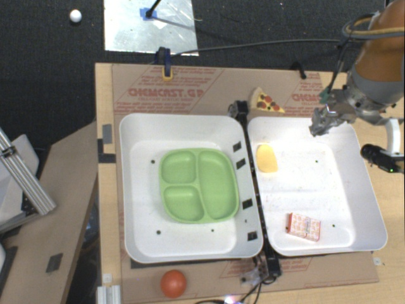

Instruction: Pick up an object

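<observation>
Seemingly light, stiff and slick: small yellow rounded plastic piece, best pinched across narrow sides; grey two-finger gripper nearby, grip state unclear.

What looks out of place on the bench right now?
Two items sit outside the bins: a toy pizza slice on the board just behind the right bin, and an orange ball on the bench in front of the left bin. The green divided plate sits slightly askew.
</observation>
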{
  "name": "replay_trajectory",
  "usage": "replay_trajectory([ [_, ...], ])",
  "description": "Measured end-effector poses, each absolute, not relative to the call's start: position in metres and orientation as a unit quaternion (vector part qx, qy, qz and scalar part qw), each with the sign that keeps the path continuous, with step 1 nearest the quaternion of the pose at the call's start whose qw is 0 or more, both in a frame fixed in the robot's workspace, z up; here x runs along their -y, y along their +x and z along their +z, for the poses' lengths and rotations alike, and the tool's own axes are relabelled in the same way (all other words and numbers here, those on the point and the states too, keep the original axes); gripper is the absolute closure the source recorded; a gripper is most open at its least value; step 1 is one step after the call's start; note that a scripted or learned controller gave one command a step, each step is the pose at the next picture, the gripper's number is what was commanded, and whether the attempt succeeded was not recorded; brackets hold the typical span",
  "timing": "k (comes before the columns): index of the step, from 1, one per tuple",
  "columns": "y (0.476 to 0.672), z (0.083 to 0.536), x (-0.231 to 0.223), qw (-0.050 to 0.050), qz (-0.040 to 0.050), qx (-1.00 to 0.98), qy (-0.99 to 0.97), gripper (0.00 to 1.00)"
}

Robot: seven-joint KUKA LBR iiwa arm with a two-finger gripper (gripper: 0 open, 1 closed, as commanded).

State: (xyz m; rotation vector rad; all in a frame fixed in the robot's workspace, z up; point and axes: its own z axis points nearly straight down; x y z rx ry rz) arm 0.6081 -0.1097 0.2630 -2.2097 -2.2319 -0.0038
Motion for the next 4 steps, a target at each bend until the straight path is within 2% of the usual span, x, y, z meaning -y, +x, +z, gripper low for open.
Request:
replay_trajectory([
  [2, 0.621, 0.256, 0.011, 0.000, -0.0016, 0.711, -0.704, 1.00],
  [3, 0.615, 0.253, -0.034, 0.000, -0.0011, 0.710, -0.704, 1.00],
  [4, 0.618, 0.236, -0.092, 0.001, -0.0009, 0.711, -0.703, 1.00],
])
